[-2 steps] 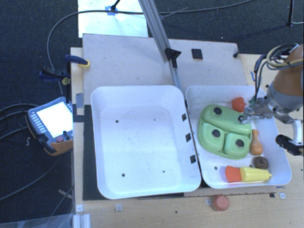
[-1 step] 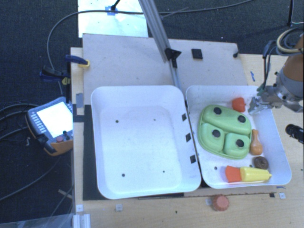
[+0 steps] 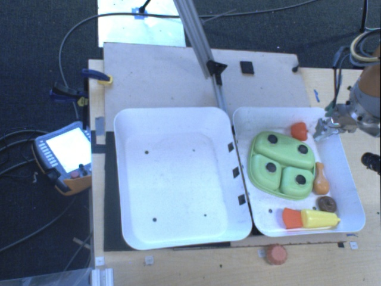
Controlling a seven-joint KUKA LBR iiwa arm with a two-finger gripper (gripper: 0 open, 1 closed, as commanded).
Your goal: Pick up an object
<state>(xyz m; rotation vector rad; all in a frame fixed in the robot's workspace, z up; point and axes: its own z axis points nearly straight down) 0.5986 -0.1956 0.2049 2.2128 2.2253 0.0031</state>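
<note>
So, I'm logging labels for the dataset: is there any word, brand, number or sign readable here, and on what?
None can be read.
Handheld pendant left of the bench: its lit screen is washed out, any text too blurred to read.
Green tray, yellow bottle and the other items in the right bin: no lettering visible.

Both bins [image 3: 178, 121] white, small dark dots on the floor of the left one. Tray [image 3: 281, 164] light green with black spots. Block [image 3: 299, 130] orange-red. Bottle [image 3: 312, 219] yellow with an orange cap. Ring [image 3: 326, 204] dark brown. Bulb-shaped piece [image 3: 321, 180] orange. Disc [image 3: 276, 254] on the bench [image 3: 369, 243] reddish. Bench tan wood, floor dark carpet. Gripper [image 3: 326, 127] silver-grey.
</note>
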